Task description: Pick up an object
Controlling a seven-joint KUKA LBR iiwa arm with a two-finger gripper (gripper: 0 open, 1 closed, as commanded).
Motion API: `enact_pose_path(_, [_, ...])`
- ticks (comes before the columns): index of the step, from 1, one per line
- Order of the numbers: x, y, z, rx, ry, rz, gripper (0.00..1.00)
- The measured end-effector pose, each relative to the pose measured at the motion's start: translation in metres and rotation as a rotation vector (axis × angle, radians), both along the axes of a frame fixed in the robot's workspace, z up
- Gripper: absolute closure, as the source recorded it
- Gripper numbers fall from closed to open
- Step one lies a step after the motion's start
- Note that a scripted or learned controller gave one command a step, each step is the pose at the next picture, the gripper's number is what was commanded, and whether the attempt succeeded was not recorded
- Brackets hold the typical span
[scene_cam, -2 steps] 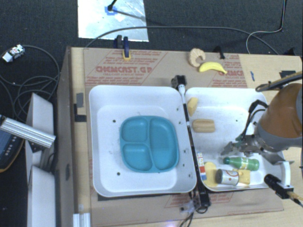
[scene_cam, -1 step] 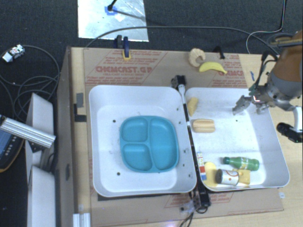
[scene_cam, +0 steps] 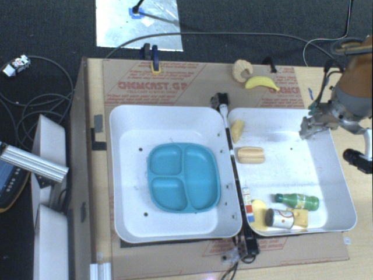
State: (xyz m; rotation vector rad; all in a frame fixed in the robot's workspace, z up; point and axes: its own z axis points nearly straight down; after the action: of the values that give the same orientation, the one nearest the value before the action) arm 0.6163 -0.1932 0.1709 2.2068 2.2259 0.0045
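Looking from the bottom of the frame upward, the lower right corner of the right bin is crowded: a green bottle lies on its side, and just below it a small can rests against a yellow block, with a striped tube wedged along the divider between the bins. Further up, a tan bread roll lies near the centre divider, and a pale yellow piece sits above it, close to the wall.

The tool hangs over the upper right of that bin, above bare white floor, well apart from everything that could be picked. Nothing is between its tips; whether they are spread or together I cannot tell from here.

The danger, to my eye, is a plain miss: dropping where it is, it would close on nothing. Going for the lower corner, the bottle could roll, and the can and block sit so tight that the tips may jam on both, or scrape the bin wall.

In the left bin lies a blue divided plate. On the surface at the top of the frame, outside the bins, lie a banana and a beige lump.
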Motion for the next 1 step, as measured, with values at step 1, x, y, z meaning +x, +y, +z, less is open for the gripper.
enact_pose_path(1, [-0.0124,0.0571,0.0106,0.003,0.004,-0.004,1.00])
